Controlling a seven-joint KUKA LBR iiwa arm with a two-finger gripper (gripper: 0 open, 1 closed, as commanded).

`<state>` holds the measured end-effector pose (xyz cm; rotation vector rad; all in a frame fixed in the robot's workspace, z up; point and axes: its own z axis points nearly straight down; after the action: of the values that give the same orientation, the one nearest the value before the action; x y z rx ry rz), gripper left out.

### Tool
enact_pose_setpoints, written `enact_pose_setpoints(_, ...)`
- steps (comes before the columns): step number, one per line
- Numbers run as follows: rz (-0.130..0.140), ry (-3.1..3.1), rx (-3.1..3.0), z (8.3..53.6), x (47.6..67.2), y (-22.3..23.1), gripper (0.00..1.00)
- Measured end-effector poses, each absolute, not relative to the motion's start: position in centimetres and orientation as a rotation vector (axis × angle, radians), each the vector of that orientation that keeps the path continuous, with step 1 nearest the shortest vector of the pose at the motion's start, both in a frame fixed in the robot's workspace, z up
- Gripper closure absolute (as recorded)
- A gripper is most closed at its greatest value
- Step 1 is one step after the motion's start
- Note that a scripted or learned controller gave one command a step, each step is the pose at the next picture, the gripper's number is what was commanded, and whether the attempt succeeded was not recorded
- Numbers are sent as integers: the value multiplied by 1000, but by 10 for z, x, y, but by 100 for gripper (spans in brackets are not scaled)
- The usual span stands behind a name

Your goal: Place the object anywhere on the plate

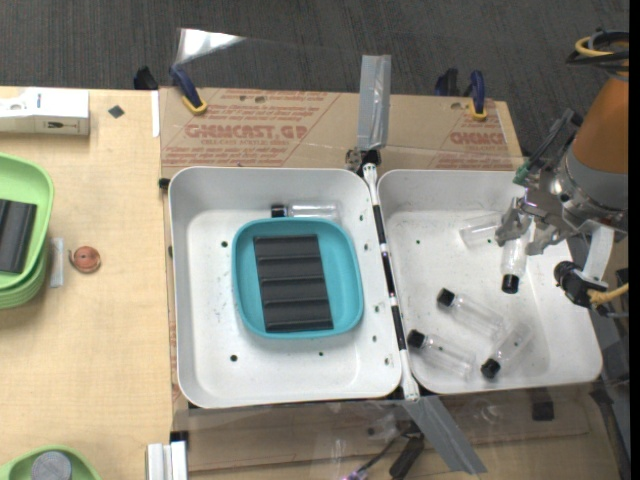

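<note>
My pincer (pixel 518 230) hangs over the right bin (pixel 560 368), near its far right side, and a clear vial (pixel 512 264) with a black cap stands between my fingers, cap end down, hanging just above the bin floor. So I am closed on that vial. Below it in the same bin lie three more vials: one (pixel 468 310) near the middle, one (pixel 436 352) toward the near left corner, one (pixel 505 352) toward the near right. Another clear piece (pixel 478 234) lies just left of my pincer.

The plate (pixel 297 278), teal with a dark ribbed insert, sits in the middle of the left bin (pixel 200 298). A further vial (pixel 303 210) lies just behind the plate, against the far wall. The held vial is well apart from the plate, with the divider between the bins lying between them.
</note>
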<state>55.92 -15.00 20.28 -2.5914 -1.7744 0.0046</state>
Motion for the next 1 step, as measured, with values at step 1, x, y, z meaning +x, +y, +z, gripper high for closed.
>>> enact_pose_setpoints(1, 5, -2096, -2337, 213, 536, -57, 100)
